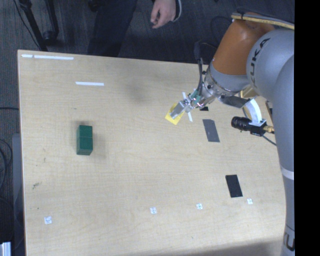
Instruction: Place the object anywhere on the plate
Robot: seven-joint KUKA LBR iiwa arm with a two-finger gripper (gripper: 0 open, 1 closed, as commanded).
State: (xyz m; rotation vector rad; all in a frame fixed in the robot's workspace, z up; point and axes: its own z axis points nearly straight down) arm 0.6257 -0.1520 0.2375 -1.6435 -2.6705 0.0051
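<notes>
- Green block [84,139] lies on the wooden bench [140,165].
- Pincer [182,111] hovers well right of the block, gripping a yellow object [174,114].

Saw a pale wooden table [150,165] bearing two dark strips, one [211,130] near the right edge, another [233,185] lower down. Noted a white strip [89,83] upper left, and a person's hand [164,13] beyond the far edge.
</notes>
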